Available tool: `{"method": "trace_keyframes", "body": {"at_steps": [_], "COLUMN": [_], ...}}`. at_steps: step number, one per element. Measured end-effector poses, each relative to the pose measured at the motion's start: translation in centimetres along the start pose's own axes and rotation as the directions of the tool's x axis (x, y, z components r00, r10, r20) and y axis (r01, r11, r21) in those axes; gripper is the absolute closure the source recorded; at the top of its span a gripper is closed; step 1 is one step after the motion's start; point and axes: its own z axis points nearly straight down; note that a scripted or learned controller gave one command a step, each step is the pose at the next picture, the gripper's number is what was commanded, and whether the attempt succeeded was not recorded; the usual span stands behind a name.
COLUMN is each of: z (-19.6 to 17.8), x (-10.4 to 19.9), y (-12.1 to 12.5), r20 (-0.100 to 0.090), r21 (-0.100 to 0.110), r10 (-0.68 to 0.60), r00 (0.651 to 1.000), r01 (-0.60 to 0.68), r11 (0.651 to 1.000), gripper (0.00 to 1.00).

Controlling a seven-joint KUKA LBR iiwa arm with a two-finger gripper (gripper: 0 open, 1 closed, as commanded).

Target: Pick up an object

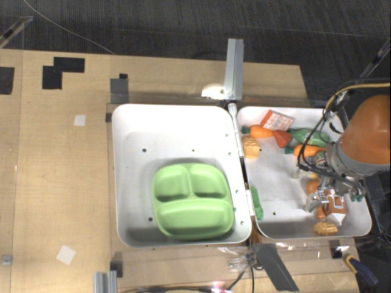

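My gripper (322, 195) hangs low over the right side of the right bin (275, 221), below the orange band of the arm (366, 133). Directly under and around it lie a small orange piece (313, 187) and an orange-and-white box (335, 205). A brown lumpy item (325, 227) rests at the bin's front edge, just in front of the gripper. Further back lie a carrot (263, 131), an orange-and-white packet (278, 119) and a green item (303, 136). A yellow bread-like piece (250, 146) sits by the bin's left wall.
The left bin (134, 139) bears a green divided tray (192, 200). A small green item (256, 202) lies along the right bin's left wall. A metal post (234, 69) stands behind the divide between the bins. Cables loop above the wrist.
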Motion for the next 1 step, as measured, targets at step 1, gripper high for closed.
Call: {"method": "trace_keyframes", "body": {"at_steps": [1], "z": [-0.12], "x": [2.01], "y": [2.47], "r20": [0.002], "r21": [0.001], "r10": [0.012], "r00": [1.0], "r01": [-0.012], "r11": [1.0], "gripper": [0.0]}}
